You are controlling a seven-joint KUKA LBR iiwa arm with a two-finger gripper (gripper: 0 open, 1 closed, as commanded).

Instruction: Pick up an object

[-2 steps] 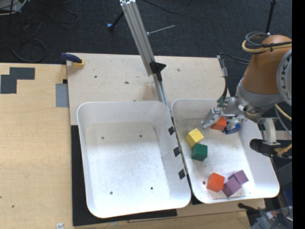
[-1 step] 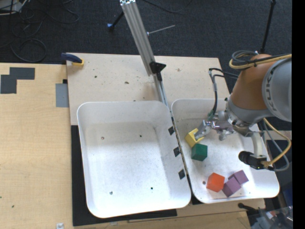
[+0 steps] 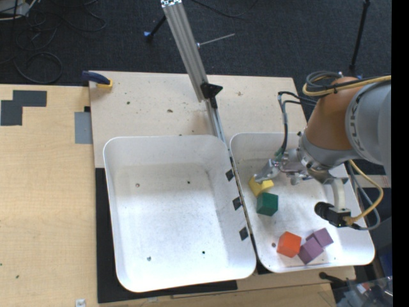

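Camera view recorded the scene from above at a slant. Dark carpet [image 3: 268, 24] covered the floor beyond the bench [image 3: 147, 101], with loose cables [image 3: 38, 62] lying across it at upper left. A light wooden board [image 3: 45, 197] with grey patches lay to the left of the bench. The bench itself was pale and speckled with small dark marks.

Two shallow white bins sat side by side on the bench, rims touching along the middle. The left bin [image 3: 128, 248] was the larger in view. The right bin [image 3: 358, 254] held the loose objects.

The arm [image 3: 348, 123] entered from the right, its orange band above the wrist and its grey casing toward the frame edge. It was bent down over the upper part of the right bin. Black cables [image 3: 287, 117] looped beside the wrist.

A slanted aluminium rail [image 3: 188, 47] with a checkered tag at its top ran from the carpet down to the seam between the bins.

The end effector [image 3: 271, 170] sat low in the right bin, pointing left toward the dividing rim. Whether it was wide or narrow could not be determined, and no object was seen held.

A purple block [image 3: 314, 244] lay near the front rim of the right bin. An orange cube [image 3: 289, 244] lay just beside it on the left. A green cube [image 3: 267, 204] sat nearer the middle. A yellow piece [image 3: 260, 185] lay just above the green cube, directly under the end effector.

A small blue-and-yellow clamp [image 3: 98, 79] rested at the far left corner of the bench.
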